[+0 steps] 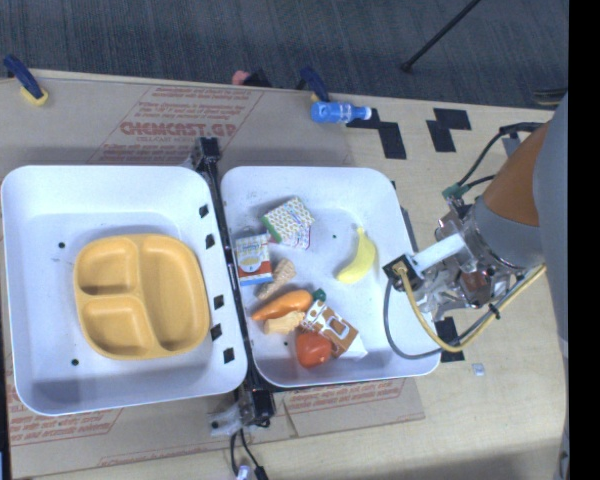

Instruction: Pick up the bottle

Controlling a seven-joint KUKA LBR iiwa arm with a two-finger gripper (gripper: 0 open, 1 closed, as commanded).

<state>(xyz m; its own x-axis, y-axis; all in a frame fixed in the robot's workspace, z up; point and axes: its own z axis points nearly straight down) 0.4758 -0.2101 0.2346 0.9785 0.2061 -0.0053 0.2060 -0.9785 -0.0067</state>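
Small blue plastic bottle (335, 112) lies on its side on the bare bench top (500, 408), outside both bins, at approx. 12 o'clock from the right shallow white bin (375, 183) and just past its far rim; pale cap end points to 3 o'clock. Nothing touches it.

Grey arm w/ orange band (520, 193) comes in from 3 o'clock. Gripper (458, 286) hangs at the right bin's 3–4 o'clock rim, well apart from the bottle; whether it's open or shut: can't tell, too much cabling and blur. Yellow looped cable (420, 320) droops over that rim.

Inside right bin: white patterned carton (289, 223) near 12, yellow banana (358, 258) toward 3, small orange-and-white drink box (252, 257) at 9, orange carrot (282, 305) at centre, red round vegetable (314, 348) at 6, touching a brown-and-white packet (332, 326).

Left shallow white bin (40, 193) holds a yellow three-compartment plastic tray (140, 295), approx. centre.
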